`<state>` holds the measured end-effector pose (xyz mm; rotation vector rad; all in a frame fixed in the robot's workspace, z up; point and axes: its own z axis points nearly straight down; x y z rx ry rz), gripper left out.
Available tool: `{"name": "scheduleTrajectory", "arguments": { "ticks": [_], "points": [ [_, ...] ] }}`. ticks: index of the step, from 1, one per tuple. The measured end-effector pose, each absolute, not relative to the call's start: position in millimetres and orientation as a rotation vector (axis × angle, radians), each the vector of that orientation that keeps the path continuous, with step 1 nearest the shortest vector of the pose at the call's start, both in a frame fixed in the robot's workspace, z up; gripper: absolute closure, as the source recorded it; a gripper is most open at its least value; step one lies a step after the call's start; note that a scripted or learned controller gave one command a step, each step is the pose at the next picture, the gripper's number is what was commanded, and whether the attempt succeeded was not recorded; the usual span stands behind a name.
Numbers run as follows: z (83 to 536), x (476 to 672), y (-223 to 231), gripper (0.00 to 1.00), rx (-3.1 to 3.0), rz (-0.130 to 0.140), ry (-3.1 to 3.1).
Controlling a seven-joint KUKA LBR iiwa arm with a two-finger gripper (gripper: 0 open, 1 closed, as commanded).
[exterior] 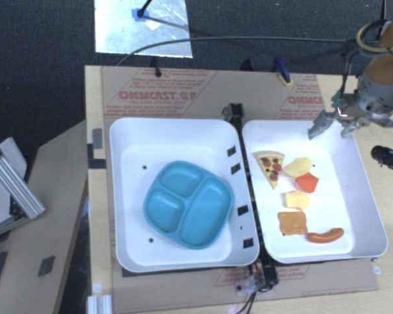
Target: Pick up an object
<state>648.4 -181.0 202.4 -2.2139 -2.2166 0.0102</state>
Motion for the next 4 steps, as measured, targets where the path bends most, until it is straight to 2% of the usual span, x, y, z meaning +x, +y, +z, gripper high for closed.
{"name": "scheduleTrajectory", "arguments": {
  "ticks": [1, 3, 4],
  "points": [
    [211.0, 651.4, -180.6, 0.0, -2.219, -0.001, -2.227],
    [101.7, 656.6, -180.1, 0.0, -2.217, 0.002, -2.225],
    [84.5, 657.4, -179.7, 0.0, -2.215, 0.0, -2.23]
  ]
}}
